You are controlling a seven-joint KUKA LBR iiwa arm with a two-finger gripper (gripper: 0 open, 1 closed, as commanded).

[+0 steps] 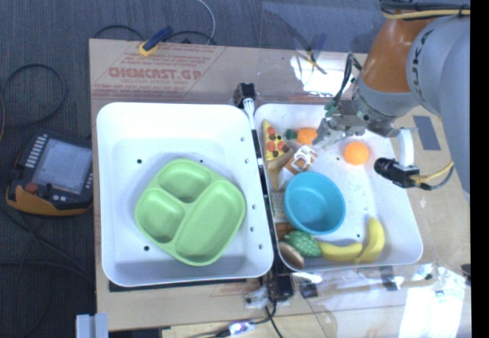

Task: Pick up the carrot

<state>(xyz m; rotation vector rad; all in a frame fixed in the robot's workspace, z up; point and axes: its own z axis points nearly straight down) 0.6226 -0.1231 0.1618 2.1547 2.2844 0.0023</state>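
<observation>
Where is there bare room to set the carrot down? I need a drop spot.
The left bin has bare floor along its top edge and left wall, around the green plate. The right bin is crowded: blue bowl, banana, orange ball, pizza slice, with the gripper above its top end.

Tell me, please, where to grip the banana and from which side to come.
Grip the banana at its upturned right end, coming straight down from above. It lies flat and curved near the front of the bin. Its left end is close to the bowl and a green toy, so that end probably has less room. Close across its narrow width.
</observation>
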